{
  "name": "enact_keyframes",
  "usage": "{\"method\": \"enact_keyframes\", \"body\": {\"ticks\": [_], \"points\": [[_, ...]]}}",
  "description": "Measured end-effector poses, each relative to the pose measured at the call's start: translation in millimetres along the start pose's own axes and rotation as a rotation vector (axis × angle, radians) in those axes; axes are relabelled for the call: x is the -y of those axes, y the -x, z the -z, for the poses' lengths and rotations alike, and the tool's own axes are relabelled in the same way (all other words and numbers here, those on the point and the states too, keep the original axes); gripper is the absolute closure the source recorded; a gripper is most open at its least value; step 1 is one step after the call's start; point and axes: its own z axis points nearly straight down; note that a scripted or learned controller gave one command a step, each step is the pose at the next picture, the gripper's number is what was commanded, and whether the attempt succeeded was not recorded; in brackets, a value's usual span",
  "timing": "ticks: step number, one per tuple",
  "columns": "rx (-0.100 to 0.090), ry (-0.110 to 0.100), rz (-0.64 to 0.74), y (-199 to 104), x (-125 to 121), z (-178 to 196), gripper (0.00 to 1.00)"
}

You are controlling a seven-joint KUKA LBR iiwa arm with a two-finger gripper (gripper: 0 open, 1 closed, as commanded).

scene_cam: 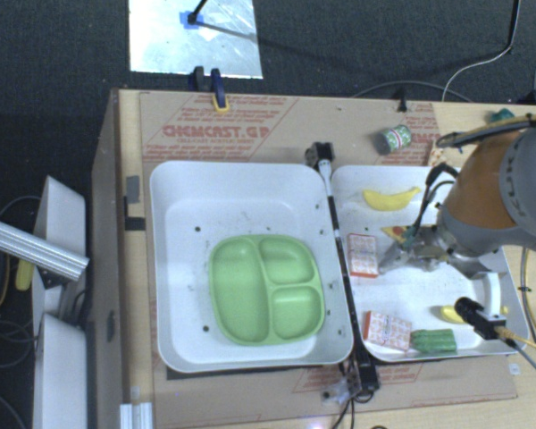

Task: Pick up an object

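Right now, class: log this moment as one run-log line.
arm: over right bin | pincer: low beside red-white card | banana: untouched | green tray: left bin

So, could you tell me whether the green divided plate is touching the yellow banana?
Apart. The camera view shows the green divided plate in the left bin and the yellow banana in the right bin, with the bin walls between them.
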Motion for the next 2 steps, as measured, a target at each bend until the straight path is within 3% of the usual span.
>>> {"method": "enact_keyframes", "body": {"ticks": [1, 2], "points": [[0.002, 0.004, 0.001, 46.4, -59.3, 75.8, 0.00], [0.000, -0.001, 0.002, 22.4, -59.7, 36.4, 0.00]]}}
